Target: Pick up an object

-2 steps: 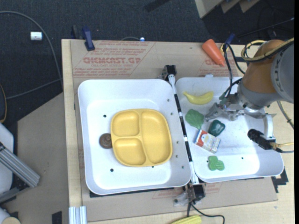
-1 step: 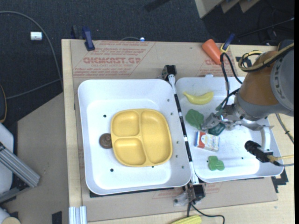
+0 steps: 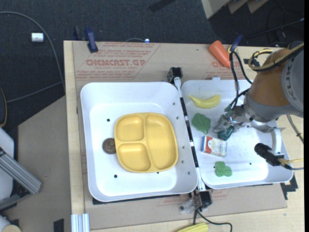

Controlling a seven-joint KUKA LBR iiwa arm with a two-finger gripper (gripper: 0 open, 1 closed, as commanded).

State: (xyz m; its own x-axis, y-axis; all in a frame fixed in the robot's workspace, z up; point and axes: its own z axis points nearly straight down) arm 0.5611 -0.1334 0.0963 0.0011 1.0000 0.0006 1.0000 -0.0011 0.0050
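Note:
In the right bin (image 3: 251,170) my gripper (image 3: 225,125) hangs low over the bin's middle, with the arm coming in from the right. A small teal thing (image 3: 225,134) shows right at its tip, and I cannot tell whether it is held. Just below lies a white and red carton (image 3: 214,146). A green leafy piece (image 3: 201,123) sits to the gripper's left, and a yellow banana (image 3: 205,101) lies at the back. A small green piece (image 3: 222,169) rests near the front wall.
The left bin (image 3: 96,105) holds a yellow divided plate (image 3: 145,142) with a brown round thing (image 3: 109,146) at its left edge. An orange object (image 3: 219,53) and a blue clamp (image 3: 90,40) lie on the bench behind the bins. Cables run over the right bin's far right corner.

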